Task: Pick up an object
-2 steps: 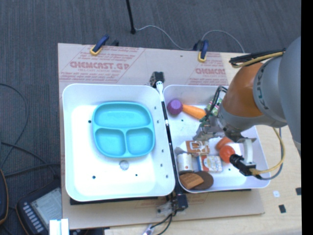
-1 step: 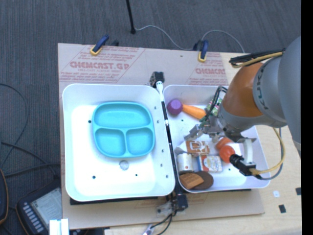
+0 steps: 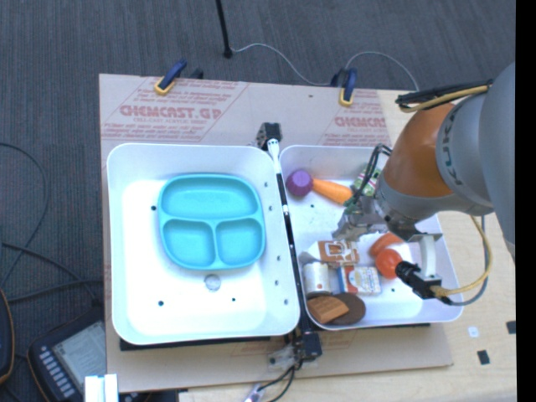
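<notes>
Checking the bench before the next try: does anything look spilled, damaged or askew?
Nothing stands out. The blue divided plate lies flat in the left bin; the toys are jumbled in the right bin, none spilled over its rim.

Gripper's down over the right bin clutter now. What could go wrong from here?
The gripper sits over a tight cluster: the small carton, silver can and red-orange item lie close together, so it may nudge neighbours or catch two. The arm hides part of the right bin.
</notes>
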You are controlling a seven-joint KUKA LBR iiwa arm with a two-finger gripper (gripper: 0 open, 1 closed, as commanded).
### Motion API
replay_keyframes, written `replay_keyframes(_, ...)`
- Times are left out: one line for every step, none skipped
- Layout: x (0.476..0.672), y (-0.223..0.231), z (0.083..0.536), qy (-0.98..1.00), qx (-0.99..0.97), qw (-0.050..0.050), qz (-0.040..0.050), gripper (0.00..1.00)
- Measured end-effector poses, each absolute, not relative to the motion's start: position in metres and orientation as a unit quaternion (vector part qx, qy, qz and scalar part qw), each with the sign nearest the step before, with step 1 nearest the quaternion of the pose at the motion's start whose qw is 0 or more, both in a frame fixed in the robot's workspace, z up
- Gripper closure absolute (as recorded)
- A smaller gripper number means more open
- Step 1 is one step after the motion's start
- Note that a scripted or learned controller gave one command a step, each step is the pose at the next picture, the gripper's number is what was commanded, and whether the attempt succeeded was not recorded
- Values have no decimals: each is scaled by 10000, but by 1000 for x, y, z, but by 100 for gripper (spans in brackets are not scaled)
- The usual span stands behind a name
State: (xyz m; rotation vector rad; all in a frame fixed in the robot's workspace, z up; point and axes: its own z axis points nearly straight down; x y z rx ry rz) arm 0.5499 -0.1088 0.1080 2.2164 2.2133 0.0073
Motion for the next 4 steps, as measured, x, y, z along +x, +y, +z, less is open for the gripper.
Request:
replay_keyframes(550, -109, 108, 7066, 7075, 45, 23, 0)
replay_keyframes(568, -95, 88, 7072, 7070, 14, 5, 0)
replay_keyframes(570, -95, 98, 7070, 7072, 32, 22, 100)
replay_keyframes(624, -120, 106, 7073, 7069, 9, -5, 100)
